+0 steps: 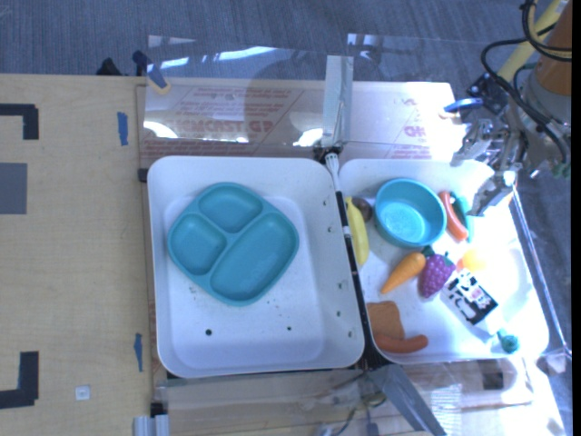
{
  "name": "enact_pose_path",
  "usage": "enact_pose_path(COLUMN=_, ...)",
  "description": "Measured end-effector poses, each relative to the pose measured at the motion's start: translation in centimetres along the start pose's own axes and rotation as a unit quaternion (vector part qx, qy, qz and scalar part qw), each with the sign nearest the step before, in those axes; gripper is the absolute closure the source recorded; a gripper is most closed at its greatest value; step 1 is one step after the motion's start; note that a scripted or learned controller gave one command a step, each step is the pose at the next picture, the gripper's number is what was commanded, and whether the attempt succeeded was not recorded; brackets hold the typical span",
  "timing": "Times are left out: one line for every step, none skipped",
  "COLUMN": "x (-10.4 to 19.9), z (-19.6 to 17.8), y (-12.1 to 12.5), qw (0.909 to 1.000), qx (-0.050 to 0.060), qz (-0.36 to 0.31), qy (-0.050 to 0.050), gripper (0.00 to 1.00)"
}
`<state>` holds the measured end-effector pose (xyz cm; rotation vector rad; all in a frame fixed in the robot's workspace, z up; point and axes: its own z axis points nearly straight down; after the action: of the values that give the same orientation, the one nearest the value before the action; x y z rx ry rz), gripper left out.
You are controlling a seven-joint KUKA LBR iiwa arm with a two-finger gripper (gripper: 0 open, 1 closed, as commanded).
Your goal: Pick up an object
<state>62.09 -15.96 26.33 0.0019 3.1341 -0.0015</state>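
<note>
The right bin [531,280] holds several toy items: a blue bowl [410,212], a yellow banana [358,232], an orange carrot [402,272], purple grapes [436,273], a black-and-white box [469,298], a brown toast slice [385,319] and a red sausage [405,342]. A red-orange piece [457,221] lies just right of the bowl. My gripper [487,169] hangs over the bin's far right corner, above and right of the bowl. Its fingers look spread, with nothing between them.
In the left bin [172,334] lies a blue divided plate [233,242]. A small teal object [507,341] and a yellow bit [471,261] sit near the right bin's right side. A clear plastic wall [245,107] stands behind both bins.
</note>
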Motion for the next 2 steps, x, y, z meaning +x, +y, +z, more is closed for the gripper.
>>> enact_pose_path(x=2.8, z=13.4, y=4.2, qw=0.9998, qx=-0.002, qz=0.020, qy=0.007, gripper=0.00)
enact_pose_path(x=9.1, z=17.1, y=4.5, qw=0.9947, qx=0.000, qz=0.102, qy=-0.007, gripper=0.00)
